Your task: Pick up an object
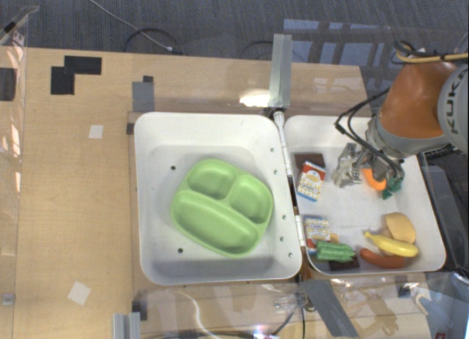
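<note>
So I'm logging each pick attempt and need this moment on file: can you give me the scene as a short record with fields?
left bin: holds a green divided plate, three compartments
right bin: holds small items
near edge of right bin: banana, red sausage-like item, tan rounded item, dark green item
left side of right bin: small carton, small packet
arm: grey with orange band, reaching in from the right
gripper: low over the far part of the right bin, beside an orange item
grasp: cannot be judged
</note>
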Motion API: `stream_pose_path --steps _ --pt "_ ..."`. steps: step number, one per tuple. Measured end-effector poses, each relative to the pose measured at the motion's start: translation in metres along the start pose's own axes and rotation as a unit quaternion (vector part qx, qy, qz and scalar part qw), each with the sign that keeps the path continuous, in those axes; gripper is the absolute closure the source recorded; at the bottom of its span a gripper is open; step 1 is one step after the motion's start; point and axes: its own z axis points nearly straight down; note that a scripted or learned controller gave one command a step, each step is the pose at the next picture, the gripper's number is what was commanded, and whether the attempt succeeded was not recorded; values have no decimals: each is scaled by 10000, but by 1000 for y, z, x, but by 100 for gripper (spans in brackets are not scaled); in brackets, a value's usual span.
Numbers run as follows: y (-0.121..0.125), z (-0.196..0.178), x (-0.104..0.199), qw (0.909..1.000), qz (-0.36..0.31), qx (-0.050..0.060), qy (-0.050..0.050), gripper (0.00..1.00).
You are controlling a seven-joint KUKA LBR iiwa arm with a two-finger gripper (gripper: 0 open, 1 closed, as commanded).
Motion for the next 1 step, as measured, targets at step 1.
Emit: stream_pose_path --steps 1 --pt "23 -126 -55 9986 531 -3 39 100"
